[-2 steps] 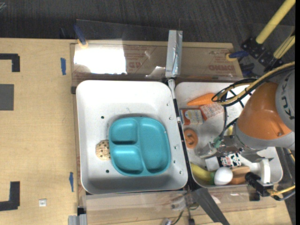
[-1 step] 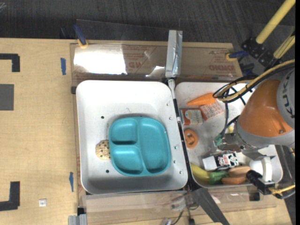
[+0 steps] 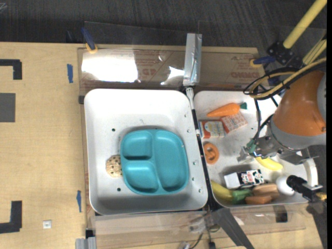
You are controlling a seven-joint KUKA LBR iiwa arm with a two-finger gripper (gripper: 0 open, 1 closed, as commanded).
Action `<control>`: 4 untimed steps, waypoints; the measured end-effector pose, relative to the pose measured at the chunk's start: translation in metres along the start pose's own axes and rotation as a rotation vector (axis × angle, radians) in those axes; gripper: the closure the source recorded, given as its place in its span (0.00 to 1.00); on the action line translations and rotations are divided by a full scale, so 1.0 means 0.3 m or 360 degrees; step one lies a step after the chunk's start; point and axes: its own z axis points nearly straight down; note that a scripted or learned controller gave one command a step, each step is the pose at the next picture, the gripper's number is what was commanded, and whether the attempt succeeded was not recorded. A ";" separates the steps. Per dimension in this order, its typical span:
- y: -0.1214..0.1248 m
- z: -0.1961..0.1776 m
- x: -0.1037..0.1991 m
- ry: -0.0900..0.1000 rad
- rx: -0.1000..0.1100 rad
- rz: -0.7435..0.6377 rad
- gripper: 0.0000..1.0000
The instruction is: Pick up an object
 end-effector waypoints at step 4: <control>0.507 0.178 -0.330 0.0000 0.0006 0.0037 0.00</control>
